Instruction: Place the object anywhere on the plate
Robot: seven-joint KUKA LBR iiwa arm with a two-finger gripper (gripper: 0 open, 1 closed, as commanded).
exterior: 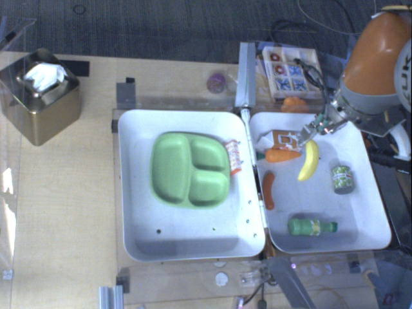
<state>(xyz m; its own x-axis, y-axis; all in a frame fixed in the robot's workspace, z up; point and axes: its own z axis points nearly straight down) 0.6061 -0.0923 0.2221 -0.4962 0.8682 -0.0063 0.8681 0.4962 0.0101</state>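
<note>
Carrot (pixel 282 154) in right bin (pixel 380 234), beside banana (pixel 309 161). Hand (pixel 310 131) just above both, grip state unclear. Green plate (pixel 190 170) in left bin (pixel 138 237), packet (pixel 233 156) at rim.

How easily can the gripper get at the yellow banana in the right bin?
Probably easily: the gripper hovers just above the yellow banana's top end, nothing lies over it, and the orange carrot beside it leaves room.

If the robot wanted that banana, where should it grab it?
Probably across the middle of the banana, coming straight down from above. It lies flat in the right bin, running top to bottom, so its narrow width faces sideways. The carrot crowds its upper left; the middle is freer.
</note>
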